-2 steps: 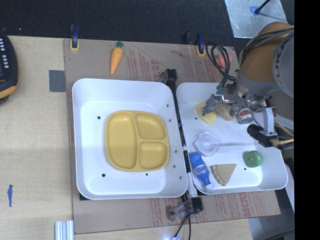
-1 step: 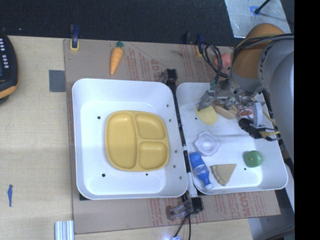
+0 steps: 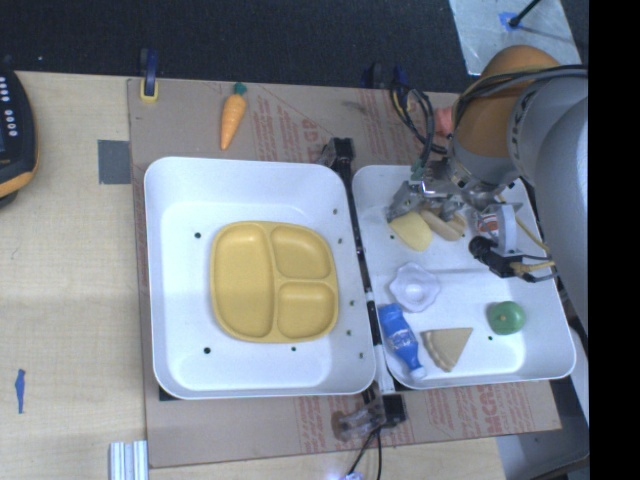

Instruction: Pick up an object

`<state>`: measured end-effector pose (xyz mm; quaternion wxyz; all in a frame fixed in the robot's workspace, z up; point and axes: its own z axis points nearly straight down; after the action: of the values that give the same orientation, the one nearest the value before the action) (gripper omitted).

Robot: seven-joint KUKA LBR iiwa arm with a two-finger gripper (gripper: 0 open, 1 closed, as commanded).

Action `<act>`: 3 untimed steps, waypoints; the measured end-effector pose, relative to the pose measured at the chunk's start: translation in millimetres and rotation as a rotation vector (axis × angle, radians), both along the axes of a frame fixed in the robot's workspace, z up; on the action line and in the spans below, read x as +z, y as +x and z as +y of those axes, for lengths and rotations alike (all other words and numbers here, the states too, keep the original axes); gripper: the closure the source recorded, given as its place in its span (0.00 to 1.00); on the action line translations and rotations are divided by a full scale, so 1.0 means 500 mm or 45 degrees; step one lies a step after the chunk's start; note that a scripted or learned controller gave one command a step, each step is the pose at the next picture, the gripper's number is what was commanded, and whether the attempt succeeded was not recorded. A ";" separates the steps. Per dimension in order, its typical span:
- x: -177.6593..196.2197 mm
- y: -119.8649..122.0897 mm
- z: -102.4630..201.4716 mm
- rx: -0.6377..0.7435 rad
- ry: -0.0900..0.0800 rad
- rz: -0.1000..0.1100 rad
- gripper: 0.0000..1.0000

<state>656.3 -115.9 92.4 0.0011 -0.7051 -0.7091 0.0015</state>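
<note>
Lying flat on a pale wooden bench (image 3: 60,298) under even light, brown cardboard (image 3: 290,108); stretching beyond the far edge, dark floor (image 3: 250,18).

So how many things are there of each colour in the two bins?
Yellow: 2, the divided tray and a pale yellow piece by the end effector
Tan: 2, a wedge and a piece under the end effector
Blue: 1, a bottle
Green: 1, a ball
Clear white: 1, a cup
Total: 7
</note>
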 end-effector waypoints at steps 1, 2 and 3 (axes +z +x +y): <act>0.026 0.003 -0.004 0.005 -0.005 -0.003 1.00; 0.209 -0.065 0.084 0.002 0.003 -0.007 1.00; 0.271 -0.101 0.221 0.004 0.002 -0.003 1.00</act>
<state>605.7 -5.3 227.8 0.0010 -0.7039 -0.7103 0.0001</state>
